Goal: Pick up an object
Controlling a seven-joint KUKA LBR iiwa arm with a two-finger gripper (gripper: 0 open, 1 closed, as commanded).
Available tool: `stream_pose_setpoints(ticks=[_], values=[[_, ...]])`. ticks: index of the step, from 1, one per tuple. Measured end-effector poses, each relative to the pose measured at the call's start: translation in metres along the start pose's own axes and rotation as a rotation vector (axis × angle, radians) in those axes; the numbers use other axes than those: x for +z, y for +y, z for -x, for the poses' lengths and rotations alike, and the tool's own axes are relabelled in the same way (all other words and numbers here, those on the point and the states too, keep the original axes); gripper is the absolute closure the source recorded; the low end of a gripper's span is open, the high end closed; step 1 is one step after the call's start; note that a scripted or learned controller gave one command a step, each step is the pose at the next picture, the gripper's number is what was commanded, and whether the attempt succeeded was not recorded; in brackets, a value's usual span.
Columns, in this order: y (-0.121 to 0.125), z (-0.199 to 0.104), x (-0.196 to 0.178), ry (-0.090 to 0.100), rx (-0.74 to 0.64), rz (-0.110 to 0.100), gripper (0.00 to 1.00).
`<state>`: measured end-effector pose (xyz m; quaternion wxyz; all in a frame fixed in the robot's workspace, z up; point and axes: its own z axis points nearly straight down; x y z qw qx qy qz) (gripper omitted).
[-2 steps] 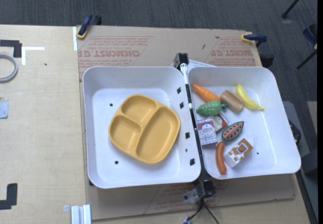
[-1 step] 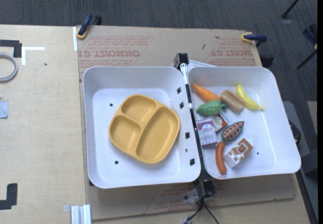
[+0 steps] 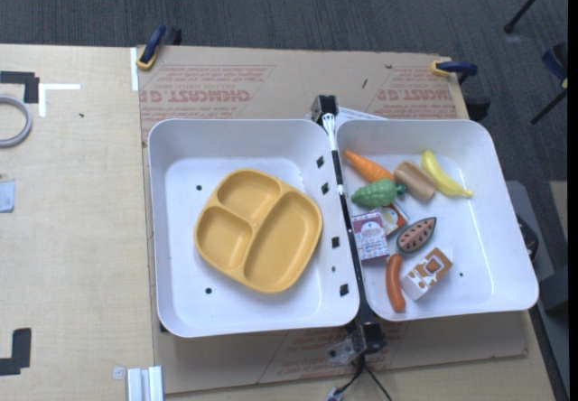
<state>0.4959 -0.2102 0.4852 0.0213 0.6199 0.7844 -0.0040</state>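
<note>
Sausage (image 3: 395,283) and carton (image 3: 426,272) crowd right bin's (image 3: 506,209) near rim.

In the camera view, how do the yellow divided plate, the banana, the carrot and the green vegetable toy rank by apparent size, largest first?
1. Yellow divided plate, clearly the largest.
2. Banana and carrot: they look about equally long, so I do not rank them.
3. Green vegetable toy, slightly shorter but thicker.
</note>
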Motion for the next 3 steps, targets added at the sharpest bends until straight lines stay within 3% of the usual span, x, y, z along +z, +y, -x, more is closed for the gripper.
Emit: stream_pose_setpoints(ticks=[3], values=[[0.004, 0.003, -0.028, -0.007, -0.006, 0.003, 1.0]])
